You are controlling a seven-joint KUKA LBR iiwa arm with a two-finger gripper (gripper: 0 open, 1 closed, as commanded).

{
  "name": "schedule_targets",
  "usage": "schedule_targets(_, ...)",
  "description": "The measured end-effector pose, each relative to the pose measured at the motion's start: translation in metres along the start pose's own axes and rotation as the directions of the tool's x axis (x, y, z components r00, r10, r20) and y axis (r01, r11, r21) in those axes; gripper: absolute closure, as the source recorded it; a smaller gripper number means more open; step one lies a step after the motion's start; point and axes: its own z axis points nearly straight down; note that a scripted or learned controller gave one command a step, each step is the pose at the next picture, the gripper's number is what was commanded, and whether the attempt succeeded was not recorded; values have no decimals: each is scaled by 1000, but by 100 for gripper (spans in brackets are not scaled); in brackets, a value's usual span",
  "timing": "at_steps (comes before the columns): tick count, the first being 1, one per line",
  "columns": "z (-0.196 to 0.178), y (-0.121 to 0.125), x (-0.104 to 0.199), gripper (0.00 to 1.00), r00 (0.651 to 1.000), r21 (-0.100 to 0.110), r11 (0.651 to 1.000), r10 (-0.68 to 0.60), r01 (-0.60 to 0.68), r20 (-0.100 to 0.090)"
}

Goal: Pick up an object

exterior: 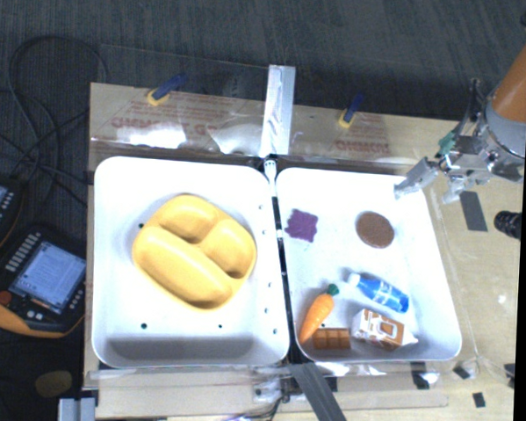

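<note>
The right bin (436, 258) holds a purple square piece (302, 225), a brown disc (375, 230), a blue and white bottle (380, 292), an orange carrot (317, 312), a brown bar (331, 339) and a small carton (382, 329). A big yellow lumpy object (195, 250) lies in the left bin (108, 311). My gripper (439, 197) hangs over the right bin's far right corner, above and to the right of the brown disc. Its fingers are spread open with nothing between them.
A metal divider (279, 100) stands at the back between the bins, with yellow and blue clips (166, 87) on the bench edge. Handheld controllers (40, 277) and cables lie on the floor at the left.
</note>
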Motion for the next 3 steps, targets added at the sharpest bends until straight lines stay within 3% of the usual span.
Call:
schedule_targets(1, -11, 38, 35, 0, 965, 0, 965, 262, -262, 2)
schedule_targets(2, 137, -3, 17, 0, 977, 2, 977, 213, -213, 1)
schedule_targets(3, 184, -74, -3, 0, 991, -8, 991, 134, -134, -2)
